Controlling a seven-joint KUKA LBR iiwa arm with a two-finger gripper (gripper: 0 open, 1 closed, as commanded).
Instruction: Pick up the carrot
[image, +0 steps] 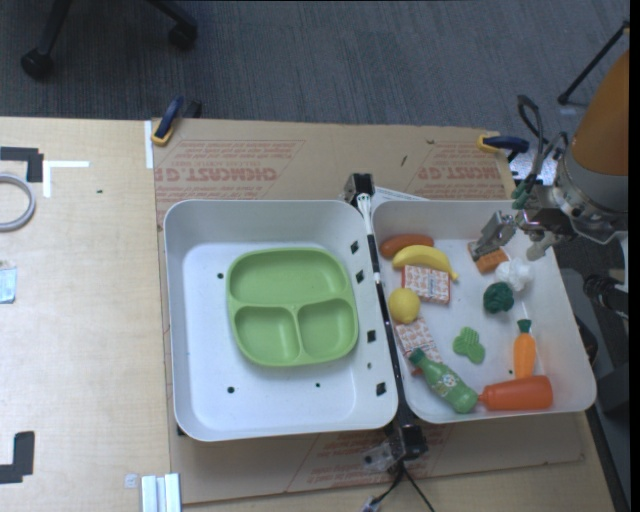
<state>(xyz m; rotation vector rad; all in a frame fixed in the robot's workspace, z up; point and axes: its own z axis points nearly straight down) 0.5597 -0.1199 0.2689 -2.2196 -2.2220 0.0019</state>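
Camera view: gripper (515, 232) hangs over the far right part of the right bin (572, 330), near its back wall. Can't tell whether it's released or clenched; the tip is blurred against clutter, and nothing is visibly held. Carrot (525, 352) lies near the bin's right wall, toward the front, green top pointing at the back wall, long axis running roughly front-to-back. From the gripper it sits toward the camera and a touch right, with the dark green broccoli (498, 297) and a small white piece (517, 272) between them. Just in front of the carrot, almost touching, lies a bigger orange cylinder (517, 394), crosswise; easy to mistake, so aim for the one with the green top. Count: one carrot, one orange cylinder, one banana (424, 260), one lemon (404, 305), one green bottle (443, 382), two bins. Left bin (190, 330) carries one green divided plate (293, 305).
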